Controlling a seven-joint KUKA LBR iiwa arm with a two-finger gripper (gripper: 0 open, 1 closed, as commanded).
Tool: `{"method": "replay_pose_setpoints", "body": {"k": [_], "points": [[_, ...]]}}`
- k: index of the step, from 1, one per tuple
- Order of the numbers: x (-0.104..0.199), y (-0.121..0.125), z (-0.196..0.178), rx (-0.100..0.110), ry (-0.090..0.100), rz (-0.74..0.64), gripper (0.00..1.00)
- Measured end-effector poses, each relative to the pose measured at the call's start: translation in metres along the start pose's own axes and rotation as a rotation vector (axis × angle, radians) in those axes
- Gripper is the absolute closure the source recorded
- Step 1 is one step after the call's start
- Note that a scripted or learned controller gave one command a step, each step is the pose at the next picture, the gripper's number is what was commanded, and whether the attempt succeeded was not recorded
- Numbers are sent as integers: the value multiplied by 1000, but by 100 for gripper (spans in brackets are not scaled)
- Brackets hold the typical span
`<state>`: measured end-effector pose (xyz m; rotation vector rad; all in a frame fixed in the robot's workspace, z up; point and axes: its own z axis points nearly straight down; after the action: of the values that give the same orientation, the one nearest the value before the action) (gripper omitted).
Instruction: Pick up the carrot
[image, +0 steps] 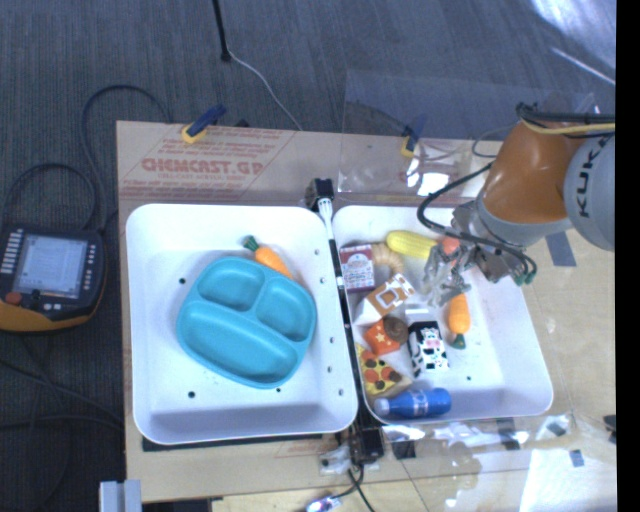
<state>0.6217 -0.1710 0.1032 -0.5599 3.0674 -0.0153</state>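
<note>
- The arm (545, 180) comes in from the 3 o'clock side, grey with its orange band sitting over the 1 o'clock corner of the right bin (520, 380).
- The gripper (447, 275) hangs low over the right bin, at about 12 o'clock of that bin's middle.
- Whether its tips are spread or pressed together, I cannot tell; they blur into the clutter below.
- No object can be made out between them.
- There are two carrots on show. One carrot (270, 258), orange with a green top, lies in the left bin (150, 330), touching the 12 o'clock rim of the blue divided plate (248, 320).
- The second carrot (458, 316) lies in the right bin, just at 5 o'clock of the gripper, green end pointing toward 6 o'clock. It looks to be lying on the bin floor, apart from the tool.
- A yellow corn cob (410, 243) sits at 10 o'clock of the gripper, near the bin's far wall.
- A small red-and-white box (357, 267) stands by the bin's 9 o'clock wall.
- An orange-and-white carton (390, 296) lies just at 8 o'clock of the gripper.
- A black-and-white cow toy (428, 350) sits at 6 o'clock of the gripper, beside the second carrot.
- A pizza slice toy (380, 378) and a blue bottle (418, 403) lie toward the bin's 6 o'clock wall.
- A handheld control pendant (48, 275) rests on the floor at 9 o'clock of the bench.
</note>
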Motion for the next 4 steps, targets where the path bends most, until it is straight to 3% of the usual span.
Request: {"method": "replay_pose_setpoints", "body": {"k": [1, 2, 3, 4], "points": [[99, -5, 8, -6, 6, -150, 100], [99, -5, 10, -5, 7, -151, 0], [96, -5, -3, 0, 1, -150, 100], [97, -5, -2, -2, 3, -150, 0]]}}
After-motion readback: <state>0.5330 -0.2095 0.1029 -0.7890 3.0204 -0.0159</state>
